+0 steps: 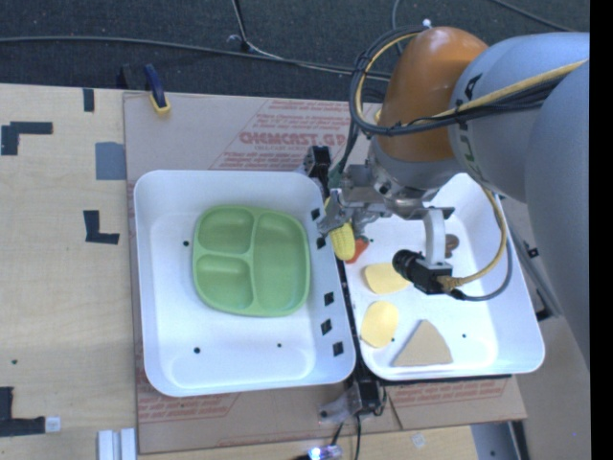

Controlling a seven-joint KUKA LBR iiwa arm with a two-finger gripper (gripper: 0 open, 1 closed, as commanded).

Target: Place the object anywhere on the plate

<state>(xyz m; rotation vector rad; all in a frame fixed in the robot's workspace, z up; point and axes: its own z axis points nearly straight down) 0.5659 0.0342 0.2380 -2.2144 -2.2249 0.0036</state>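
The gripper (pixel 341 226) hangs over the divide between the two bins, and its fingers are clenched on a yellow corn piece (pixel 343 242) with something orange-red just beside it. The green plate (pixel 253 261) lies in the left bin (pixel 163 353), well left of the corn. In the right bin (pixel 508 353) rest two pale yellow pieces (pixel 383 278) and a tan wedge (pixel 421 345).

Fixed overhead cam, slanted down, both bins (pixel 153 286) framed
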